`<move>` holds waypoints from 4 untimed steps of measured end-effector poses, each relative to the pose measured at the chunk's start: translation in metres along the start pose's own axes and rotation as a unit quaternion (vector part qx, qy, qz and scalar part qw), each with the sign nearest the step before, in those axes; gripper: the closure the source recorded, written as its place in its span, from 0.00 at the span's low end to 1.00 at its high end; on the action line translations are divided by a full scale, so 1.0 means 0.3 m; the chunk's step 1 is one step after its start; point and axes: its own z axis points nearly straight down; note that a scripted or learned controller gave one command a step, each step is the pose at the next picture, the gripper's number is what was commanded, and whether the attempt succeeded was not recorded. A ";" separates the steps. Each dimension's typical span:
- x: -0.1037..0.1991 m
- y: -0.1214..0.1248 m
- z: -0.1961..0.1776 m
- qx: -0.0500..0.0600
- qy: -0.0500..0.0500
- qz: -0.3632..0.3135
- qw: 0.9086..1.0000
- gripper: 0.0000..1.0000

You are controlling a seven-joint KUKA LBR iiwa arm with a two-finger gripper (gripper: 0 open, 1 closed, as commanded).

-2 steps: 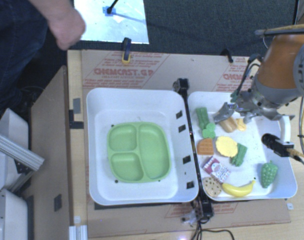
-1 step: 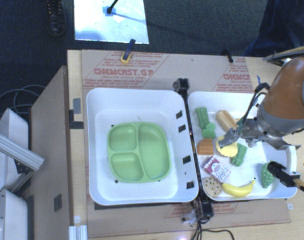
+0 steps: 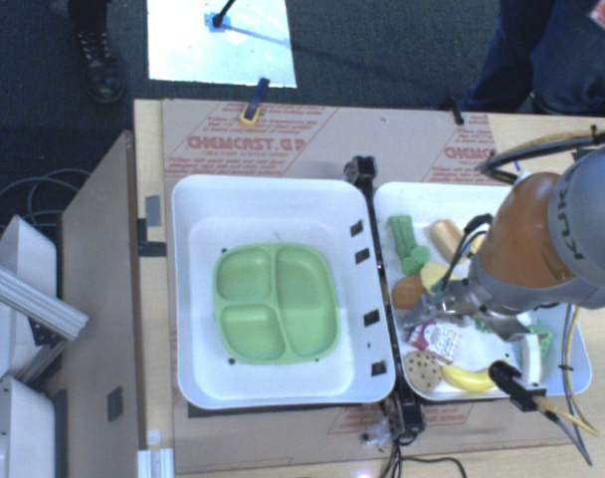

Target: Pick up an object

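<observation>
The right bin (image 3: 434,193) holds several small things. My gripper (image 3: 429,312) is low over its left part, just above a red and white packet (image 3: 441,343) and right beside a brown round piece (image 3: 408,292). A yellow piece (image 3: 434,275) lies partly under the wrist. A green toy (image 3: 405,239) and a tan cylinder (image 3: 446,235) lie toward the back. At the front are a speckled cookie (image 3: 422,369) and a banana (image 3: 468,377). I see nothing clearly held by the gripper.
The left bin (image 3: 195,267) holds a green divided plate (image 3: 276,302). The grey arm with its orange band (image 3: 521,232) covers the right bin's right half. A black divider (image 3: 377,267) runs between the bins.
</observation>
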 end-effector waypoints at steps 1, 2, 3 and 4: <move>0.008 0.157 -0.006 -0.005 -0.001 -0.002 1.000 0.00; 0.007 -0.075 -0.001 -0.001 -0.001 0.002 1.000 0.00; -0.006 0.151 -0.008 -0.007 -0.002 -0.002 1.000 0.00; -0.003 0.057 -0.002 -0.002 -0.001 0.000 1.000 0.00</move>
